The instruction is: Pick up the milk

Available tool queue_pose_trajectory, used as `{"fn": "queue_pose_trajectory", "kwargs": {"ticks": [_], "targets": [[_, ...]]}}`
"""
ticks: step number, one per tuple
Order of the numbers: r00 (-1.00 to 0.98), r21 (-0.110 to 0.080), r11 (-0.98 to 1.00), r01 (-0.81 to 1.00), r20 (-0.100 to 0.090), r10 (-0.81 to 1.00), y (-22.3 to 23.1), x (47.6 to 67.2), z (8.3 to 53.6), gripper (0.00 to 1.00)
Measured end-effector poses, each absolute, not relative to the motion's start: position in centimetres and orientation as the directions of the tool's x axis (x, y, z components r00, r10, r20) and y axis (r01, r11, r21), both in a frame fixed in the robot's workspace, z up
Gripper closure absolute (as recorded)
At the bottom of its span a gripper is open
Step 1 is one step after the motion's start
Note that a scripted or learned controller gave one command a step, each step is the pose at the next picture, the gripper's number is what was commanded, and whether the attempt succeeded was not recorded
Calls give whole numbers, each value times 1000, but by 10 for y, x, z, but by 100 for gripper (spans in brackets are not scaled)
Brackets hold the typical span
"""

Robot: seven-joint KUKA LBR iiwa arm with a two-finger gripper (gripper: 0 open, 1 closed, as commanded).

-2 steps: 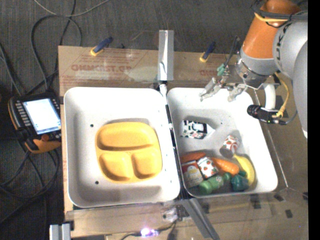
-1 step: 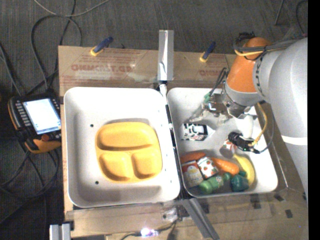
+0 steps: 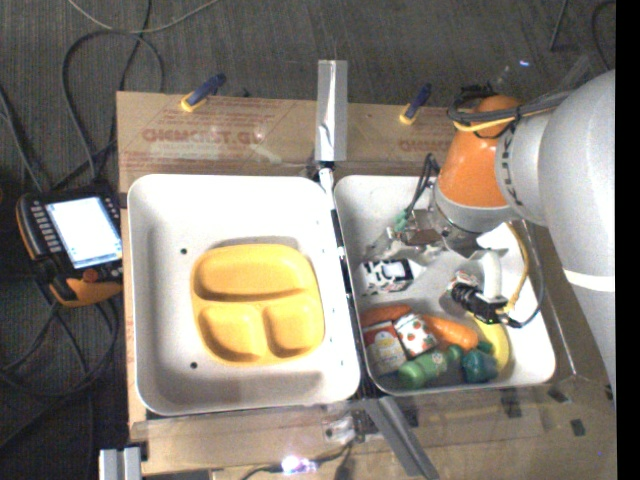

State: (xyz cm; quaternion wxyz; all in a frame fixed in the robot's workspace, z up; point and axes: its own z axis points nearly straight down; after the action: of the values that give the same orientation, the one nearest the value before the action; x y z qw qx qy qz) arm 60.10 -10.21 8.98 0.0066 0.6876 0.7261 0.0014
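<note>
The milk (image 3: 386, 275) is a small carton with black and white cow patches. It lies in the right bin (image 3: 540, 363) against the left wall, about halfway down. My gripper (image 3: 408, 232) hangs just above and slightly to the right of the carton, below the orange wrist band (image 3: 472, 175). The gripper's dark body and cables cover the spot where it meets the bin floor. From this view, the carton looks close under the gripper tip rather than lifted.
Toy food crowds the right bin's front: a red sausage (image 3: 385, 315), a carrot (image 3: 452, 330), a small red carton (image 3: 415, 337), a green bottle (image 3: 424, 368), a banana (image 3: 498, 344). The left bin (image 3: 160, 218) holds a yellow divided tray (image 3: 260, 301).
</note>
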Motion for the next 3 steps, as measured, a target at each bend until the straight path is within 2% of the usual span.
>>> {"fn": "queue_pose_trajectory", "kwargs": {"ticks": [1, 2, 3], "targets": [[-126, 0, 126, 992, -2, 992, -125, 598, 280, 0], [-110, -4, 110, 994, 0, 994, -105, 581, 163, 0], [-335, 26, 335, 942, -11, 942, -100, 574, 120, 0]]}}
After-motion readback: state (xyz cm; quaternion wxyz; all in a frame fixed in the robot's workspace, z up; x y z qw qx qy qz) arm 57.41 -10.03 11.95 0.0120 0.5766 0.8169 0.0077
